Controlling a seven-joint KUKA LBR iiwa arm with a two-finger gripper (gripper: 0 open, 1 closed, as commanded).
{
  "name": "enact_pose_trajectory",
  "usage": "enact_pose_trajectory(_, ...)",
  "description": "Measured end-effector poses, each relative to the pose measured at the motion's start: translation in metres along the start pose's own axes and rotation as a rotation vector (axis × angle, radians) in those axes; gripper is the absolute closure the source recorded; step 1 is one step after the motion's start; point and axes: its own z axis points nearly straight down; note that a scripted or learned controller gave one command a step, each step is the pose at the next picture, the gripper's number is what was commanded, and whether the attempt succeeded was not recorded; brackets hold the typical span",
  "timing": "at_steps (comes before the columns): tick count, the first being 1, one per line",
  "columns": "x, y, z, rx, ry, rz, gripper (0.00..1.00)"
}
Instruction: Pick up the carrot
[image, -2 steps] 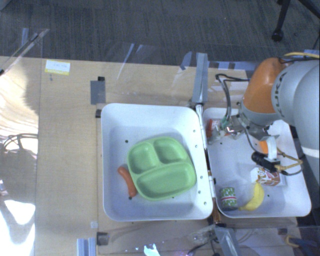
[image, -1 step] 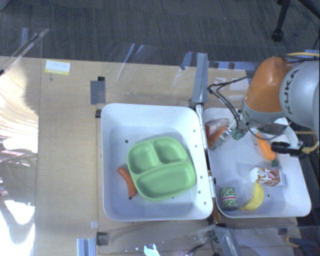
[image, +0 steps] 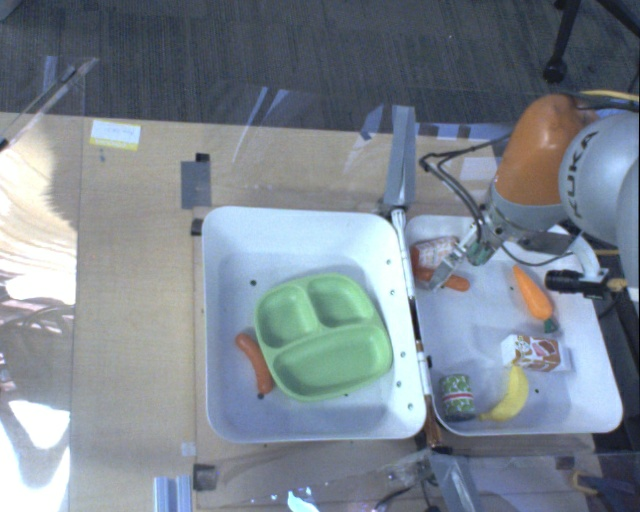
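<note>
Overhead slanted view of a wooden table (image: 130, 330) carrying two shallow white bins side by side. The left bin (image: 225, 400) holds a green three-compartment plate (image: 322, 336), tilted slightly, with a reddish-orange sausage (image: 254, 362) lying just beside its lower left rim, against it.

The right bin (image: 590, 400) holds the carrot (image: 533, 294), orange with a small green tip at its lower end, lying at a slant near the bin's right wall. Below it sits a small printed packet (image: 533, 352), then a yellow banana (image: 510, 394) and, just left of the banana, a small green-labelled can (image: 457, 394) near the bin's front left corner.

The grey arm (image: 600, 190), with its orange band, enters from the right. Its gripper (image: 452, 262) is lowered into the upper left corner of the right bin, well apart from the carrot, over a clear wrapped item (image: 432, 250) and a small red-orange piece (image: 456, 284). Whether its fingers are spread or pressed together cannot be told, nor whether anything lies between them.
</note>
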Motion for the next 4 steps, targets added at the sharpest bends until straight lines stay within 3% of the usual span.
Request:
enact_pose_trajectory(1, 0.002, -0.014, 0.002, -0.015, -0.027, 0.012, 0.00)
enact_pose_trajectory(2, 0.006, -0.008, 0.002, -0.006, -0.032, 0.040, 0.00)
enact_pose_trajectory(3, 0.004, -0.004, -0.011, -0.019, -0.044, 0.037, 1.00)
enact_pose_trajectory(4, -0.002, -0.043, 0.003, -0.023, -0.031, 0.489, 1.00)
